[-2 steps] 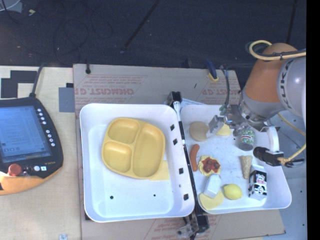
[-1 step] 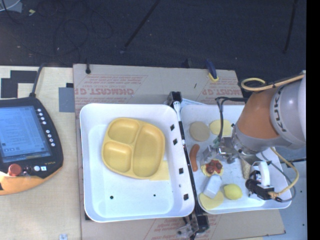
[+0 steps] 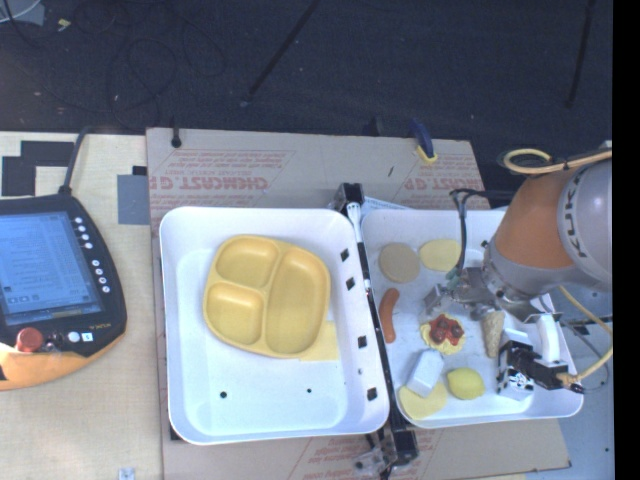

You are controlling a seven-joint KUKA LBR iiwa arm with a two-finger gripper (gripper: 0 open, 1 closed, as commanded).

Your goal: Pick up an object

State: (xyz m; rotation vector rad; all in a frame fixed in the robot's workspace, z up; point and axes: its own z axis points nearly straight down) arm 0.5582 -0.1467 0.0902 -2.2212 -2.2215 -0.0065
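The right bin holds several toy foods: a tan round disc, a pale yellow disc, an orange-red sausage, a small yellow piece with red topping, a tan bread-like piece, a white block, a yellow lemon and a yellow slice. My gripper hangs low in the middle of this bin, just behind the red-topped piece and right of the sausage. Nothing shows in its grasp.
The left bin carries a yellow divided plate lying on a yellow sheet. A divider with black clips separates the bins. A teach pendant lies at the far left of the bench.
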